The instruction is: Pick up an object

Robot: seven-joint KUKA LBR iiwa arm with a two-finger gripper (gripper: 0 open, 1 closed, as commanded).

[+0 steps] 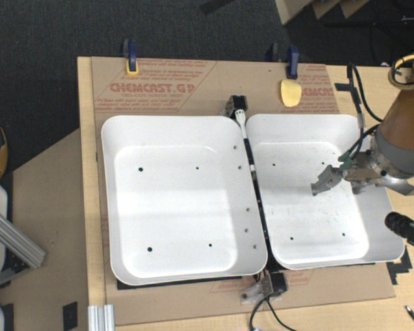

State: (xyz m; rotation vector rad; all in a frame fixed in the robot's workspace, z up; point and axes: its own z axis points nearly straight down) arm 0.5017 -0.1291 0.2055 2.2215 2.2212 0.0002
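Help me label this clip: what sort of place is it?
Probably a robotics lab test bench: two white bins on a clamped cardboard sheet, a grey robot arm reaching in, cables around.

Two white bins point(172, 133) sit side by side on a cardboard sheet point(96, 102), seemingly clamped point(130, 54).

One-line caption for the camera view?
Arm's hand over the right white bin, beside the left bin.

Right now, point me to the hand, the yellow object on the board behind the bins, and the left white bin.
hand point(322, 183): camera view, at the grey fingertips over the right bin.
yellow rounded object point(290, 92): camera view, its middle, on the brown board.
left shallow white bin point(110, 205): camera view, its left wall.
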